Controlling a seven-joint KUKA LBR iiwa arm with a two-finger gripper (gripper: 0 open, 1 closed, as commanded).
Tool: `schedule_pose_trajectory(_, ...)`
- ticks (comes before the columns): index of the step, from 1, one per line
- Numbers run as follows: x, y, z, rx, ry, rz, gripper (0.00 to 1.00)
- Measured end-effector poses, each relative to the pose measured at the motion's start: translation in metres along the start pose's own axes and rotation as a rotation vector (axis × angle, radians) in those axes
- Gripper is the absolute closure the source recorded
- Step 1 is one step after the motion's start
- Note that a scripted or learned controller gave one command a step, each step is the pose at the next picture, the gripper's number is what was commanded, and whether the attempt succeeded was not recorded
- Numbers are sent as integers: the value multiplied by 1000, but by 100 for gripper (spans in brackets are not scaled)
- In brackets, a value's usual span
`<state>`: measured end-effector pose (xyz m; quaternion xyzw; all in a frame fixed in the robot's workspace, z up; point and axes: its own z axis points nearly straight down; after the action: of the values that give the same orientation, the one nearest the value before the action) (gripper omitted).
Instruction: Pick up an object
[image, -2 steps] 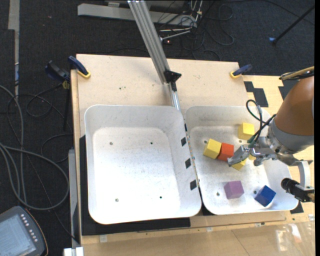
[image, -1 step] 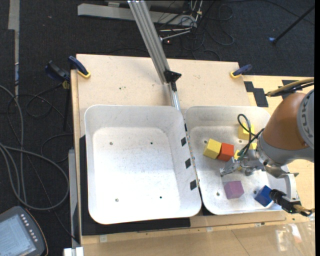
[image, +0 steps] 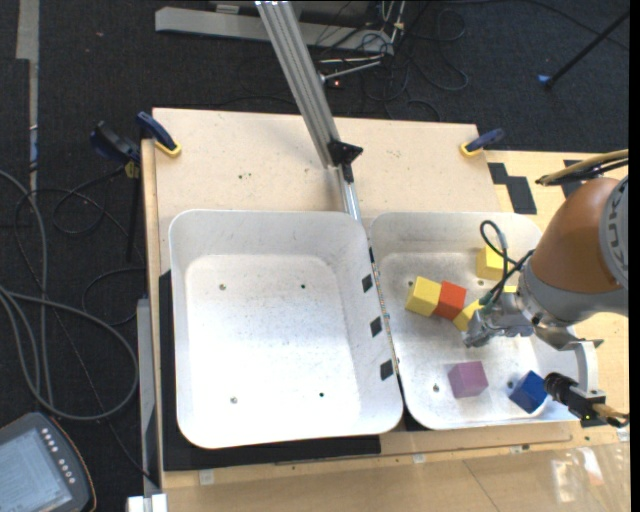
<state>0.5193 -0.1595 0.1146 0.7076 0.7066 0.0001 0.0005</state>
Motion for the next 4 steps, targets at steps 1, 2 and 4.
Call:
schedule_pose_trajectory(1,-5,-7,-50,-5,-2,1,100)
schedule_pose_trajectory(2,0,-11,-97,-6,-2,-4,100)
schedule_pose_trajectory(4,55,5,-130,-2,2,-10,100)
